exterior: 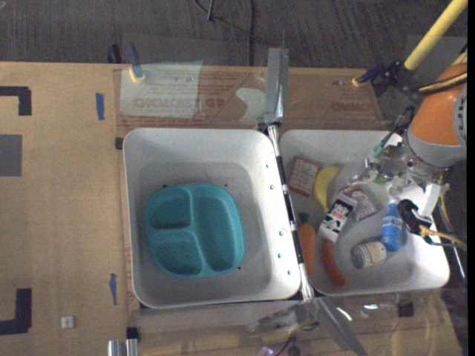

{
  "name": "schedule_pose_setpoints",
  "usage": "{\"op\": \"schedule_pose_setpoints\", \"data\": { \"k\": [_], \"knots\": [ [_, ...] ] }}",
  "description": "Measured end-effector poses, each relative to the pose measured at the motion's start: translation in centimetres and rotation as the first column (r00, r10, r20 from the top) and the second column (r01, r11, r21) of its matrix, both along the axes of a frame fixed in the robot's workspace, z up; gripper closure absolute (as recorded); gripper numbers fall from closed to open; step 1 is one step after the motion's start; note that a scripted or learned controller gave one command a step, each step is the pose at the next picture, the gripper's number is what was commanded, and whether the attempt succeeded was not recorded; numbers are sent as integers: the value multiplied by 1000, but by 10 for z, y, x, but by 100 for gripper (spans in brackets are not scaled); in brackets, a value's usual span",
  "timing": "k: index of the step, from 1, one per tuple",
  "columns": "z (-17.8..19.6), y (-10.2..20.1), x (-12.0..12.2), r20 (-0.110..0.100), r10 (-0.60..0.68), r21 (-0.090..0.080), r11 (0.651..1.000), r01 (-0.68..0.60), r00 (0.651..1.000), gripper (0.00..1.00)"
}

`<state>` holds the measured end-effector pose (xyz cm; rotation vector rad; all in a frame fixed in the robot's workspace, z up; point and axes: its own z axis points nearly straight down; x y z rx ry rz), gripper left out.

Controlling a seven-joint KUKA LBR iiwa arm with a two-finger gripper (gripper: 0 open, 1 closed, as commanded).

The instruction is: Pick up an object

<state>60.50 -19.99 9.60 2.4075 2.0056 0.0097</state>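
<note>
My gripper [377,173] hangs over the back right part of the right bin [430,277], below the arm's orange band [438,124]. Just under and in front of it lie a pale pouch [361,201] and a blue bottle [392,227]. Further left are a yellow banana [324,186], a small printed packet [303,175] and a white bottle with a black label [335,217]. Along the bin's front lie an orange carrot [306,245], a red sausage [332,262] and a small can [369,254]. Nothing visibly hangs from the gripper.
The left bin [148,154] holds a teal divided plate [194,230]. A metal divider [286,206] runs between the two bins. Cables and a yellow pole [438,24] stand behind the arm at the upper right.
</note>
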Motion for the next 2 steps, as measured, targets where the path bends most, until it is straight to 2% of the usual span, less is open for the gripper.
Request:
{"op": "schedule_pose_setpoints", "data": {
  "k": [1, 2],
  "knots": [
    [12, 0, 2, 7, -2, 0, 1000, 2, 1000, 100],
    [4, 3, -1, 3, -186, 1, 983, 186, 983, 100]
  ]
}}
